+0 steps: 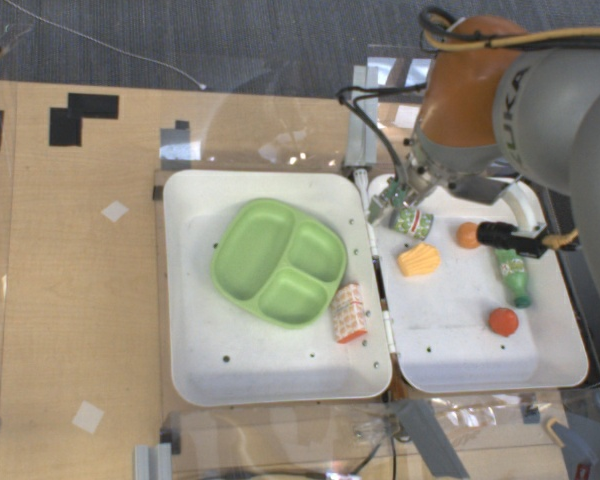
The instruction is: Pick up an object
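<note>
the arm (540, 98) hides the right bin's (480, 368) far corner; its bulk runs off frame.

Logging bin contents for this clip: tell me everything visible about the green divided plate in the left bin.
The green divided plate is light green, looks like matte plastic, and has a rounded-square outline with three compartments: one large at its left and two smaller at its right. Nothing lies in the compartments. It lies flat, right side up and turned at a diagonal, on the floor of the left bin, about central. A small white and red carton lies against its lower right rim, seemingly touching it.
</note>
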`<action>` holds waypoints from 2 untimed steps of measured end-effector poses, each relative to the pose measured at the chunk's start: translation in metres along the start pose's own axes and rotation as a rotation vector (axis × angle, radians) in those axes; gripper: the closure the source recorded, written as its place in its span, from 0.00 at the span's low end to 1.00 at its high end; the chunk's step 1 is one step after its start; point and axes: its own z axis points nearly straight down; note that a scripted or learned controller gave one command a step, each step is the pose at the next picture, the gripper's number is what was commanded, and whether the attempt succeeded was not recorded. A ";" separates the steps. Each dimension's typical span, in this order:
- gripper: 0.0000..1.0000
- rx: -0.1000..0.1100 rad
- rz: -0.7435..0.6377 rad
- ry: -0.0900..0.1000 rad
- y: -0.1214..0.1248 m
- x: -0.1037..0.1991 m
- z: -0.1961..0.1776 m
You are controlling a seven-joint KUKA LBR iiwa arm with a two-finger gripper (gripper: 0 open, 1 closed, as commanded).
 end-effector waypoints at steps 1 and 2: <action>1.00 0.003 0.186 0.002 0.004 0.074 0.016; 1.00 -0.003 0.516 -0.001 -0.049 0.126 -0.085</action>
